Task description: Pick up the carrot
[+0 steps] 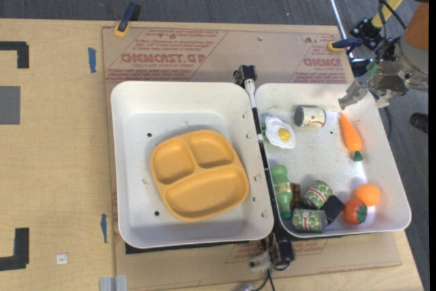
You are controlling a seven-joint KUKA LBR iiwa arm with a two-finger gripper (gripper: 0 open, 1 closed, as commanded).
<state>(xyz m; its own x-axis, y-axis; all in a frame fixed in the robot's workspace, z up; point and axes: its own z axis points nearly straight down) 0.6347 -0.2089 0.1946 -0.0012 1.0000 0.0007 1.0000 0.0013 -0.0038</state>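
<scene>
The carrot (351,133) is orange with a small green tip and lies lengthwise near the right wall of the right bin (388,160). My gripper (366,96) hovers over that bin's upper right corner, just above and slightly right of the carrot's thick end. Its two fingers are spread, so it is open, and nothing is between them. The carrot rests apart from the other items.
The right bin also holds a fried egg (280,133), a small tipped jar (310,116), green cans (317,193), a bottle (281,189), an orange (368,194) and a black block (333,207). A yellow divided plate (199,174) sits in the left bin (129,112).
</scene>
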